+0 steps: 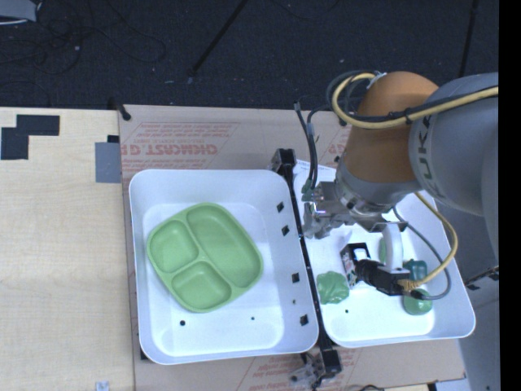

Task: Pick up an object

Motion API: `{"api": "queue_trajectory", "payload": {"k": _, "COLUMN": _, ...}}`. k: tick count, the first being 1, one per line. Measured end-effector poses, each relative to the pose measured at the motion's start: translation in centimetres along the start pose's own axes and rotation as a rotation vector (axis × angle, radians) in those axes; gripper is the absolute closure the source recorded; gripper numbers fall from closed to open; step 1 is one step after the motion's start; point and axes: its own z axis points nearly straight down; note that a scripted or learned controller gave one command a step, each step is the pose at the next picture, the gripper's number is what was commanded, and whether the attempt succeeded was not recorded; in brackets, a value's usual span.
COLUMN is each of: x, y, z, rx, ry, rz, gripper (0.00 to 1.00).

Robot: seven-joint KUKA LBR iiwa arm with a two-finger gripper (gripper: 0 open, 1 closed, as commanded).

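Jaws: released or clenched, cannot tell. Gripper just right of the green divided plate, which lies in the left bin. Pale wood bench, dark floor beyond. Right of plate, in the right bin: green lump, then a teal piece, arm hiding part of the bin.

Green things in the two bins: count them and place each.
3. A divided plate in the left bin; a lump at the right bin's left side; a darker piece further right. The arm may hide more.
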Motion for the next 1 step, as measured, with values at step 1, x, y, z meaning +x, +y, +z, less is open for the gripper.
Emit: {"api": "queue_trajectory", "payload": {"k": 1, "x": 5.24, "y": -1.07, "z": -1.06, "rx": -0.003, "ry": 0.0, "rz": -0.002, "gripper": 1.0}}
